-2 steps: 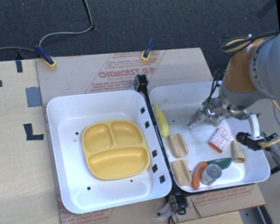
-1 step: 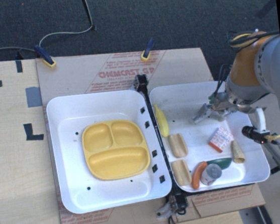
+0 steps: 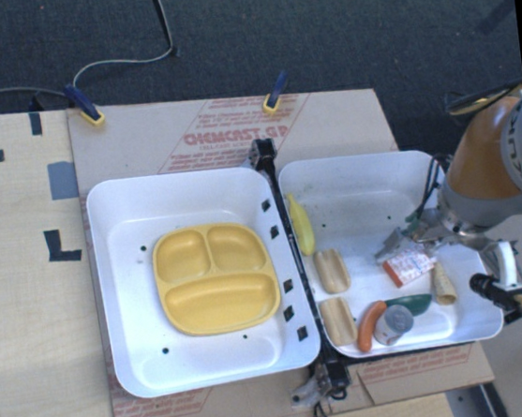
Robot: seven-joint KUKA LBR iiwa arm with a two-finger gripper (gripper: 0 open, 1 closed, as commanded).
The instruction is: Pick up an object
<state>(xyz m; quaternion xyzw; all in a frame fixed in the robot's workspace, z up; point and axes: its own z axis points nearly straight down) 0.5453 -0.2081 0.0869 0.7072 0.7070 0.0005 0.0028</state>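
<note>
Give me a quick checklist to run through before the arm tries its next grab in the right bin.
1. Pincer over the right bin: ok, above the red-and-white packet.
2. Object between its fingers: cannot tell; the fingertips are too small to read.
3. Packet free to lift: not ok; it touches the tan tube beside it.
4. Other targets reachable: ok; two bread rolls, a yellow banana and an orange carrot lie uncovered.
5. Left bin undisturbed: ok; the yellow divided plate sits flat.

Yellow clamps [image 3: 88, 106] on cardboard sheet [image 3: 223, 132]; black cable [image 3: 160, 17].
</note>
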